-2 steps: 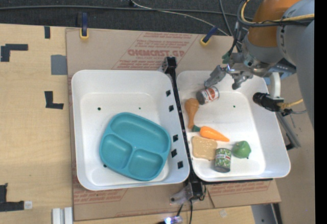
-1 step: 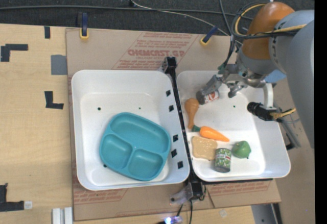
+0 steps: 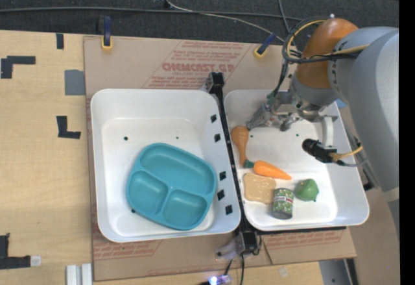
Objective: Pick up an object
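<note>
A small can [image 3: 283, 203] stands at the near edge of the right bin [image 3: 350, 212], well in front of the gripper [image 3: 280, 118] and apart from it. A slice of toast [image 3: 257, 187] lies flat touching the can's left side, and a green fruit [image 3: 307, 189] sits just to the can's right. Closer to the gripper, a carrot [image 3: 272, 170] lies on its side just behind the toast, its tip pointing toward the arm's side of the bin. A tan, pear-shaped piece [image 3: 240, 141] rests against the bin's left wall, a little forward and left of the gripper and the nearest thing to it, though not touching it. The gripper hangs over the bare far part of the right bin's floor with nothing visibly between its tips. Whether it is spread or closed cannot be told from this angle, since dark parts and cables crowd the wrist. The grey arm [image 3: 373, 95] with its orange band [image 3: 327, 43] reaches in over the bin's far right corner. The left bin [image 3: 107, 115], across the dividing walls from the gripper and well away from it, holds a teal divided plate [image 3: 170, 185] lying flat toward its near side. Both bins sit on a cardboard sheet [image 3: 188, 66] on the bench.
</note>
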